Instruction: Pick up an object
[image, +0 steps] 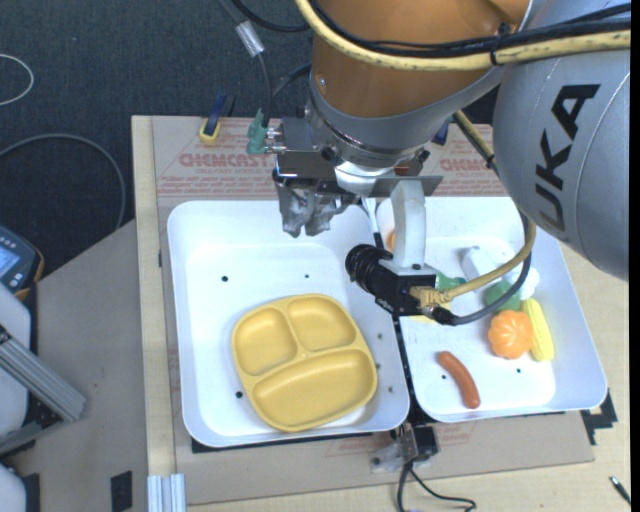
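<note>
1. Lower left of the frame, the left bin (190, 300) holds a smooth yellow plastic divided plate (303, 361).
2. Lower right, the right bin (575, 350) holds a sausage (459, 378), an orange fruit (510, 334) and a yellow corn cob (541, 329).
3. Top centre, the gripper (308, 215) hangs over the left bin's upper edge; whether it is apart or together cannot be told.

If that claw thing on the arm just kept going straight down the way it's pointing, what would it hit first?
Probably the bare white floor of the left bin, near its back edge. The gripper points down there, behind the yellow divided plate, which looks clear of its path, though depth is hard to judge from this slanted view.
</note>
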